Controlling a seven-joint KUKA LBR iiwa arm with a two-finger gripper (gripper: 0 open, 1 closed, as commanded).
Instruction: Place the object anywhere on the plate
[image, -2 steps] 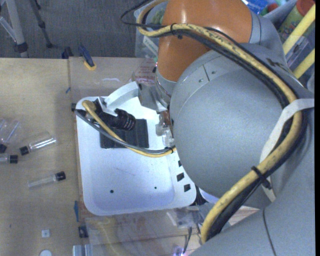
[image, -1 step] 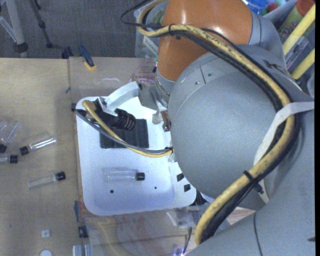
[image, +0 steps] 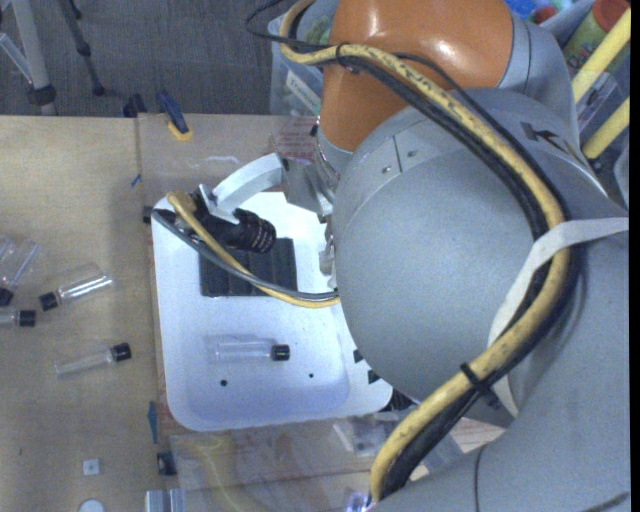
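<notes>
**Vial loose in bin, not yet on plate; gripper state unreadable**

Camera view. The arm (image: 450, 230) leans in from the right and covers the right side of the white bin (image: 250, 405). We place the gripper (image: 326, 250) at the arm's left edge, above the bin's far half and mostly covered by the arm. We cannot tell whether it is wide, narrow or holding anything.

We take the task's thing to be the vial (image: 240, 350). It is clear with a black cap and lies on its side on the bin floor. It sits on the near side of the dark plate (image: 282, 262), apart from it, with bare white floor between. The plate lies flat in the far half of the bin, close beneath the gripper. Judgement: the vial is free and untouched, so the pick is yet to be made. A round vial lying flat may roll when nudged.

Surface: the bin floor is smooth and white, with two small dark specks (image: 223, 381) near the front. The bench (image: 70, 180) is pale wood. Loose vials (image: 85, 288) lie scattered on it left of the bin, and a blue clip (image: 177, 122) lies at its far edge.
</notes>
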